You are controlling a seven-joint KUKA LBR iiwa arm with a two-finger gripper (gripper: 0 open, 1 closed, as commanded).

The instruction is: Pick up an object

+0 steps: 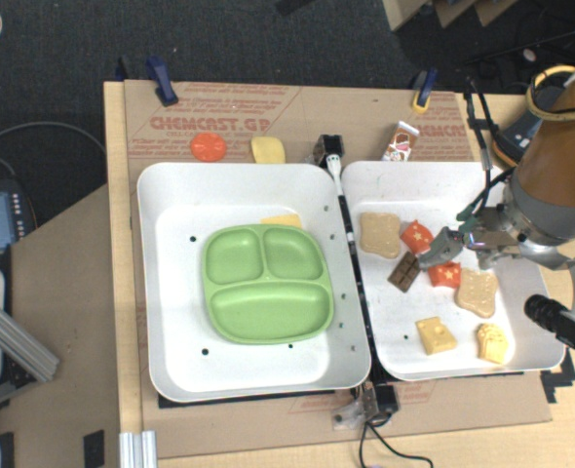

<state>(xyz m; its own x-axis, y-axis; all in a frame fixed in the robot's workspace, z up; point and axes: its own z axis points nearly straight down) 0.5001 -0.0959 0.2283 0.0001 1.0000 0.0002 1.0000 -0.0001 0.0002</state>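
Observation:
The right bin holds several small food toys. Among them are a tan bread slice, a red piece, a brown chocolate bar and a second red piece. Nearer the front lie a tan toast, a yellow cheese cube and a yellow lump. My gripper hangs low over the right bin, between the two red pieces and just right of the chocolate bar. Nothing can be made out in its grasp.
In the left bin sits a green divided plate with a pale yellow piece behind it. On the board beyond the bins lie an orange toy, a yellow toy and a small carton. Blue clamps grip the back edge.

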